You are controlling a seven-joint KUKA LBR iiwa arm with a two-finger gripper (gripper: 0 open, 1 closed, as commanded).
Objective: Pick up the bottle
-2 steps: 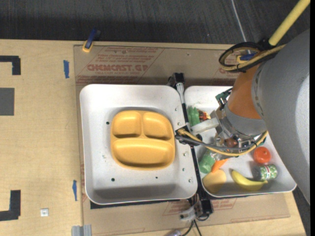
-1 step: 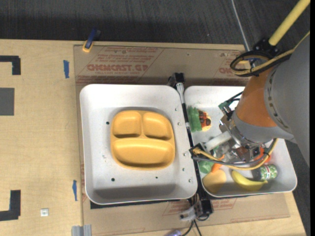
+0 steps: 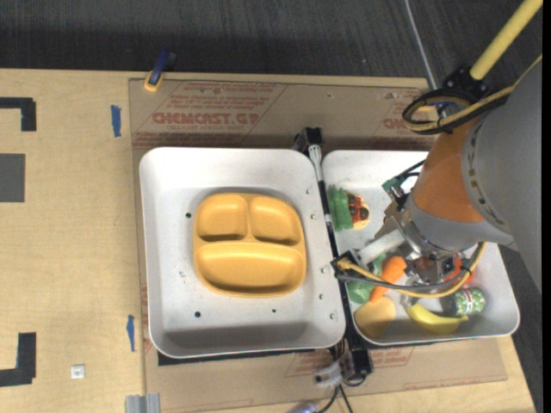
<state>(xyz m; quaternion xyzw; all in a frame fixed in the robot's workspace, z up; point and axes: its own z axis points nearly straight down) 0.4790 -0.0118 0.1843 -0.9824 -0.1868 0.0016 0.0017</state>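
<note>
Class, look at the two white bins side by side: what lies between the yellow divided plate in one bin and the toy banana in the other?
In the camera view, between the yellow divided plate and the banana lie bare bin floor, the bins' adjoining rims, and then a yellow toy beside the banana.

Your arm [image 3: 482, 170] comes in from the right, orange band above the wrist. Your gripper [image 3: 422, 265] hangs low, pointing down.

Yellow three-part tray [image 3: 250, 243] in a white bin [image 3: 164, 256] (arm [image 3: 482, 170] grey, orange-banded), yellow banana [image 3: 435, 318], green can [image 3: 469, 301]
</note>
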